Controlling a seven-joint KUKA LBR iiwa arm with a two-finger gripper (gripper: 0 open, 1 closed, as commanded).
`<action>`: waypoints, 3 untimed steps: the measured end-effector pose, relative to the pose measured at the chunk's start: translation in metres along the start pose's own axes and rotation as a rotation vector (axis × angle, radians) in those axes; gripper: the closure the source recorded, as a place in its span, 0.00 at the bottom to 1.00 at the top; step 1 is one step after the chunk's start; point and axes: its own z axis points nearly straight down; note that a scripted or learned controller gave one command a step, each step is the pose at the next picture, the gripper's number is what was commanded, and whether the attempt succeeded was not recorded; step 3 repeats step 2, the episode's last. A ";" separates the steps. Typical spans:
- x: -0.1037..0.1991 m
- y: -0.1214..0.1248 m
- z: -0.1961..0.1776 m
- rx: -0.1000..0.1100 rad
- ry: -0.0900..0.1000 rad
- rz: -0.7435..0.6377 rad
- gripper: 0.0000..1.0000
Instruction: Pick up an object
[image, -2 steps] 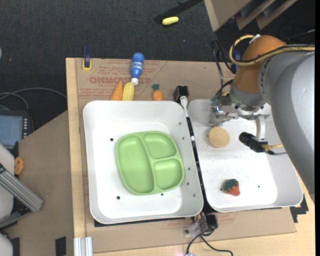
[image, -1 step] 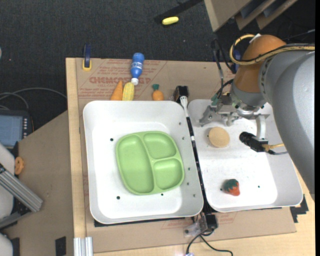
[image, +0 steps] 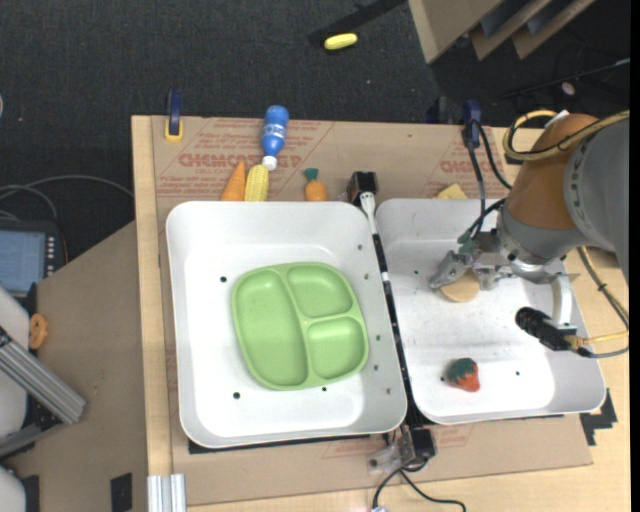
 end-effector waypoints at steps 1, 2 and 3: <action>0.003 0.004 -0.011 -0.007 -0.001 -0.005 1.00; 0.084 -0.015 -0.106 -0.015 0.001 -0.013 1.00; 0.084 -0.015 -0.106 -0.015 0.001 -0.013 1.00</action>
